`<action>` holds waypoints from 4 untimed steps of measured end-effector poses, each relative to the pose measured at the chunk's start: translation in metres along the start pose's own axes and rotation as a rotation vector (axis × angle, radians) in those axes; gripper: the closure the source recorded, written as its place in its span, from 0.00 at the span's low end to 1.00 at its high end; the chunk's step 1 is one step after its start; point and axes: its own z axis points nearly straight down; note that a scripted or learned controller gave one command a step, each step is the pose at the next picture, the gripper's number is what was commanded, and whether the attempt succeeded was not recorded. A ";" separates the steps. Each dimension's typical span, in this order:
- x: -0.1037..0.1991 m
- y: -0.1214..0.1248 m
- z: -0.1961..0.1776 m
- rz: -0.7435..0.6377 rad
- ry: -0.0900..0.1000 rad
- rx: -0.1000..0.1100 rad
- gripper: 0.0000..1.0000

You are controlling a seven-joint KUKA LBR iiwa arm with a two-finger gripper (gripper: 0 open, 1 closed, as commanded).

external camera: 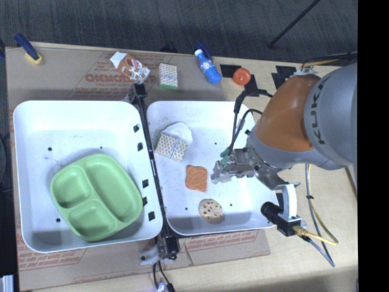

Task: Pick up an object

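**Surroundings: bench and floor**

A dark grey carpeted floor [152,11] fills the upper part of the view. A thin dark rod [304,14] slants across its upper right corner. The bench top [243,266] is light wood, partly covered by printed brown cardboard [91,78] flattened under the bins. Lighting is even, without hard shadows. No walls or windows fall within the frame.

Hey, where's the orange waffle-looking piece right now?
The orange piece lies in the right bin, near its middle, just left of the gripper and above the round cookie.
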 end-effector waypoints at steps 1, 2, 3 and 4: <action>-0.079 -0.002 0.016 0.001 0.000 0.002 1.00; -0.047 0.057 -0.054 -0.001 0.001 -0.001 1.00; -0.047 0.057 -0.054 -0.001 0.000 0.001 0.00; -0.030 -0.002 0.052 -0.001 0.002 0.006 0.00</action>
